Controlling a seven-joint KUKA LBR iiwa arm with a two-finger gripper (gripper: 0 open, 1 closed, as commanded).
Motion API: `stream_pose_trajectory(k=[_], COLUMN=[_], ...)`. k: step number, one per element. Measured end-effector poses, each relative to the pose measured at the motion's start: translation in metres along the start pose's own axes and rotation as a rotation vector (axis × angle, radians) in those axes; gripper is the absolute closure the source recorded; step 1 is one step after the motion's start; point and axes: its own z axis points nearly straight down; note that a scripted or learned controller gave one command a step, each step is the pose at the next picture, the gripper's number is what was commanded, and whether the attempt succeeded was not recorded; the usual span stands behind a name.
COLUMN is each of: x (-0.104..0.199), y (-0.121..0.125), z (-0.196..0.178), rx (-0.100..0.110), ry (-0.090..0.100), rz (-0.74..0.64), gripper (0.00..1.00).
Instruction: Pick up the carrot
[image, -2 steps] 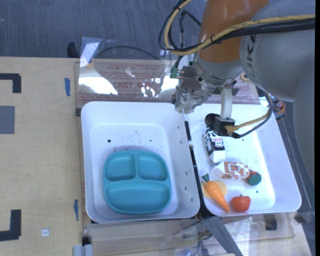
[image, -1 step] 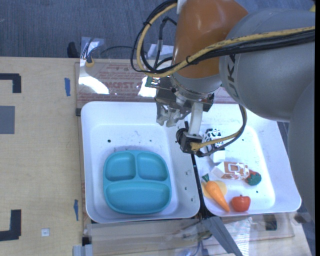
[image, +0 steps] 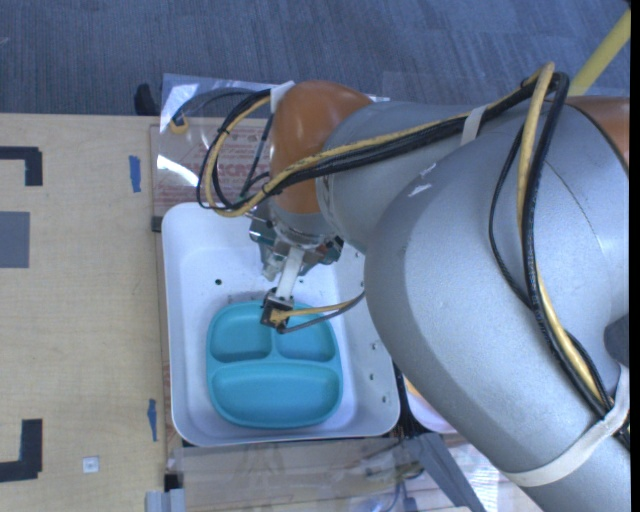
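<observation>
My gripper (image: 296, 246) hangs over the far part of the left white bin (image: 185, 300), just beyond the far rim of a blue divided plate (image: 272, 385). The grey arm with its orange band (image: 310, 115) reaches in from the right and covers the gripper from above. The plate's three compartments look bare where they show.
The big grey arm (image: 480, 280) hides the whole right side of the bench and the second bin. A wooden board (image: 80, 300) with black marks lies left of the bin. Clear plastic wrap (image: 200, 150) sits behind the bin's far edge.
</observation>
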Motion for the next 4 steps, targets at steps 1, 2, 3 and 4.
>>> stream_pose_trajectory(k=[1,2,3,4], x=[-0.066,-0.086,-0.092,0.018], y=[0.048,0.055,0.078,0.022], z=[-0.083,-0.23,-0.149,-0.151], rx=[-0.02,-0.022,-0.004,-0.012], ry=[0.012,0.015,0.004,0.012], rz=[-0.024,0.014,0.019,-0.024], gripper=[1.0,1.0,1.0,1.0])
